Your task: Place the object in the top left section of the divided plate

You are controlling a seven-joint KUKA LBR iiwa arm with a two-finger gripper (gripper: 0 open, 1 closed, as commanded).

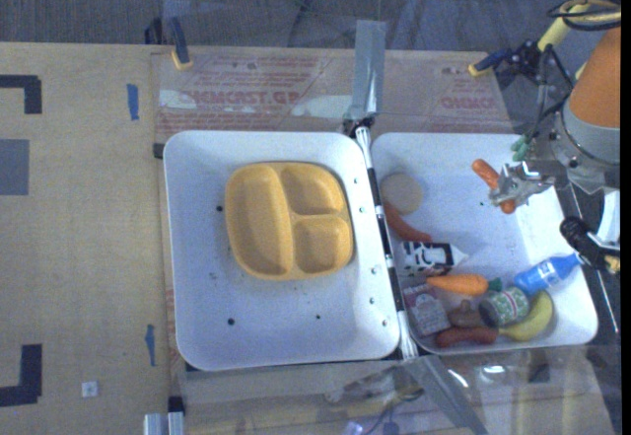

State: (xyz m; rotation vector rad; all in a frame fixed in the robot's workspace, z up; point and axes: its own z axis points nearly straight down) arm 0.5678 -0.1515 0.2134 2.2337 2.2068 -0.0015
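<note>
Arm comes in from right edge, upper right of view, over the right-hand side. Orange band shows at far right, w/ grey wrist section just below it, angled down and to the left. Cables and a yellow tube run along the upper part of the arm. Gripper sits at the wrist's left end, metal, pointing left/down, tips low. Finger spread too small and blurred to read. A dark link of the arm shows lower down at the right edge.
</note>
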